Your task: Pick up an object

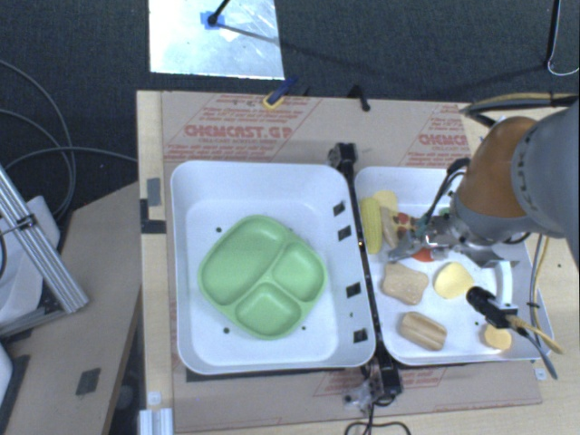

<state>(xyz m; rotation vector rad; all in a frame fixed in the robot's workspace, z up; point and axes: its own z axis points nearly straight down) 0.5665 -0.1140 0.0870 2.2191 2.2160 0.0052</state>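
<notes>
My gripper is low in the right bin, reaching in from the right among the toy foods. Just left of its tip lie a yellow corn cob and a small tan and yellow piece. A red piece peeks out right under the gripper. In front of it lie a tan bread slice, a pale yellow round piece and a brown bread roll. The arm hides the bin's right side.
The left bin holds a green divided plate. A small yellow piece sits at the right bin's front right corner. A black divider runs between the bins.
</notes>
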